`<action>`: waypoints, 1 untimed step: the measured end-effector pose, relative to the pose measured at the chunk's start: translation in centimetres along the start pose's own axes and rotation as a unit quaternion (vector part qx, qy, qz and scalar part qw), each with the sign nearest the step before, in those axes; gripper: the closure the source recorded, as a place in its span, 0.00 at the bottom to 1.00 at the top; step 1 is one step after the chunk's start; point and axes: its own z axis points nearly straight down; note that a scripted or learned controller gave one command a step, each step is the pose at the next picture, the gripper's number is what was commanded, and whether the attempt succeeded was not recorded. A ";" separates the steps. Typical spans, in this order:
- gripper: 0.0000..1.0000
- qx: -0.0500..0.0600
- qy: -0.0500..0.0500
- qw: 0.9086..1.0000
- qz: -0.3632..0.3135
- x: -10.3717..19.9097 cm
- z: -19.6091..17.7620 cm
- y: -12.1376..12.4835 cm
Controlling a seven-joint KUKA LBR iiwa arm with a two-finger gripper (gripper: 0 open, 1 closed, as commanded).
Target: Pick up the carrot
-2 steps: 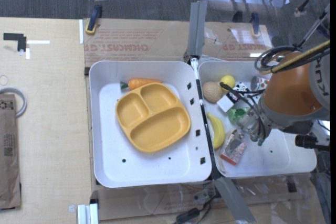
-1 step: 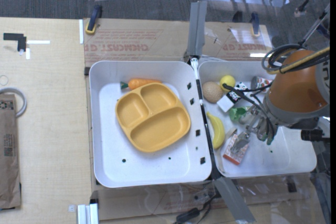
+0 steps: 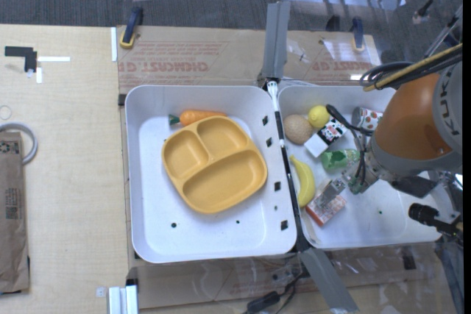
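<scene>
So the arm (image 3: 412, 121) is parked over the right bin (image 3: 383, 228), orange band right above the clutter, and honestly I can't tell what state the gripper is in from this angle because the wrist covers it.

Nearest stuff in that right bin: a red-labelled packet (image 3: 327, 204) toward the front edge, a banana (image 3: 302, 180) lying along the left wall, then a green item (image 3: 340, 158), a potato-looking thing (image 3: 298, 129) and a lemon (image 3: 318, 115) up toward the back-left corner.

None of that is the target. The carrot (image 3: 197, 116) is in the left bin (image 3: 143, 173), near the back edge, lying flat and tucked against the back rim of the yellow divided plate (image 3: 215, 164), green top pointing left.

My take: the arm needs to cross the divider to the other bin first. Then come down with the fingers straddling the carrot across its thin width, approaching from the back-wall side so the plate rim doesn't block a finger.
</scene>
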 end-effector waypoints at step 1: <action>0.00 -0.001 0.000 0.985 0.172 0.2 0.0 1.0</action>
